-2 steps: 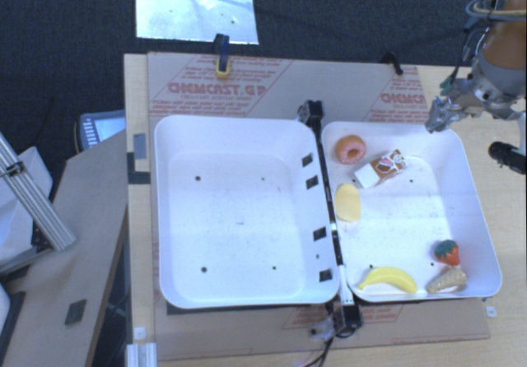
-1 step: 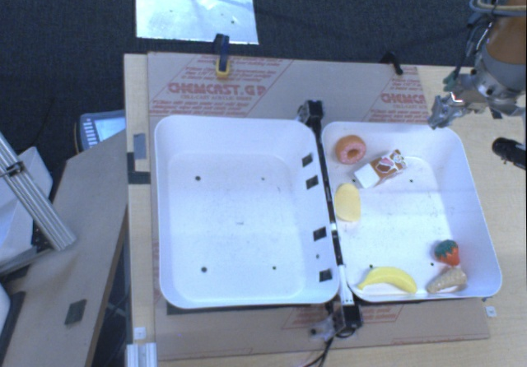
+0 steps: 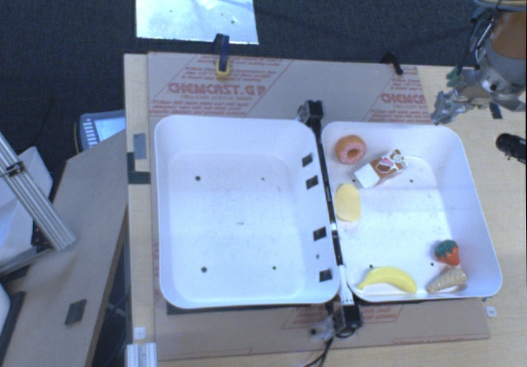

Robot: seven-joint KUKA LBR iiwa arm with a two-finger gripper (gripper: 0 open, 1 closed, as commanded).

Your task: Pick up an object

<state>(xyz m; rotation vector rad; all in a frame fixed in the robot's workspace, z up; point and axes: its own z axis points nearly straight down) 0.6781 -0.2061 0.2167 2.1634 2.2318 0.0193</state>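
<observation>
Lower right of the frame: a banana (image 3: 388,279), a cone-like piece (image 3: 447,280) and a strawberry (image 3: 447,252) hug the right bin's (image 3: 482,217) near wall. Mid-bin sits a yellow lemon-like piece (image 3: 348,202); further up, a doughnut (image 3: 351,149) and a small packet (image 3: 381,169). Upper right, the hand (image 3: 449,104) hangs outside the bin; how far open, I cannot tell. Risk, I'd say: things against the walls could block a finger and slip away. The board (image 3: 247,81) reads "CHEMCAST GP".

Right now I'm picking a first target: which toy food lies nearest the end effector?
The wrapped snack, at the right bin's back; the donut sits farther left of the end effector.
</observation>
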